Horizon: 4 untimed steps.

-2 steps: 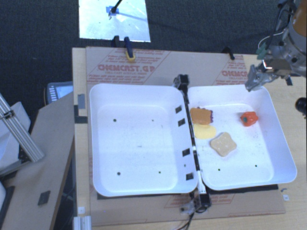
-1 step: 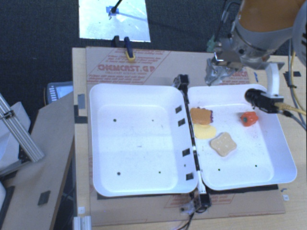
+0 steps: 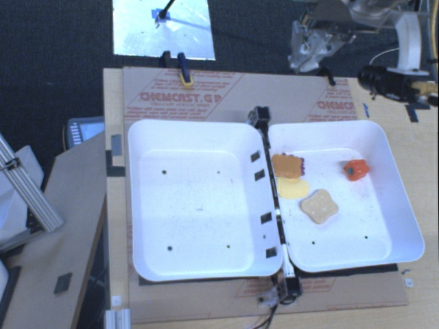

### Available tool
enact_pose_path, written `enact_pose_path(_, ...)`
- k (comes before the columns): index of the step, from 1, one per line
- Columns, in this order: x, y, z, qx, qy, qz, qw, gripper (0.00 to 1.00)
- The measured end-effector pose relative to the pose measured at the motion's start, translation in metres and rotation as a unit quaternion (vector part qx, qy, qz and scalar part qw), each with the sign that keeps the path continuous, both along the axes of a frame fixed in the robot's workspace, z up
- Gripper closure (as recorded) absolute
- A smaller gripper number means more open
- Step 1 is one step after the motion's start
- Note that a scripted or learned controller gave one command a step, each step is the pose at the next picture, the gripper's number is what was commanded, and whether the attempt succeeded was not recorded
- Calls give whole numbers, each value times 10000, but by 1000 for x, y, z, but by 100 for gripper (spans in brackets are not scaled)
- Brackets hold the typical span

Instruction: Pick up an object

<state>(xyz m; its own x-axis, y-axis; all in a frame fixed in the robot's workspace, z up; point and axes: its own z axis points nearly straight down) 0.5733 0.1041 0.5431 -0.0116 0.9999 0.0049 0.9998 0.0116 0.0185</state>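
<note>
In the right bin [image 3: 391,204] lie several small items: an orange-brown piece with a purple edge [image 3: 288,165], a flat yellow piece [image 3: 293,189], a tan bread-shaped piece [image 3: 319,206] and a red-orange piece [image 3: 356,170]. My gripper [image 3: 306,55] hangs high above the bench's far edge, behind the right bin and well apart from all of them. Nothing shows between its fingers.
The left bin [image 3: 137,204] sits beside the right one, joined along a middle strip with black clips [image 3: 264,177]. A yellow clamp [image 3: 185,74] and a shiny metal plate [image 3: 162,19] lie behind the bins. An aluminium rail [image 3: 24,184] stands at the left.
</note>
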Motion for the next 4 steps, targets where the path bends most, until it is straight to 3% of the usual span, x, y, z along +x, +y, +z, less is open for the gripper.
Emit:
enact_pose_path(1,31,50,-9,-17,77,-15,10000,100)
enact_pose_path(2,34,115,-35,-15,99,-9,9999,100)
enact_pose_path(4,76,130,-8,-21,72,-51,10000,100)
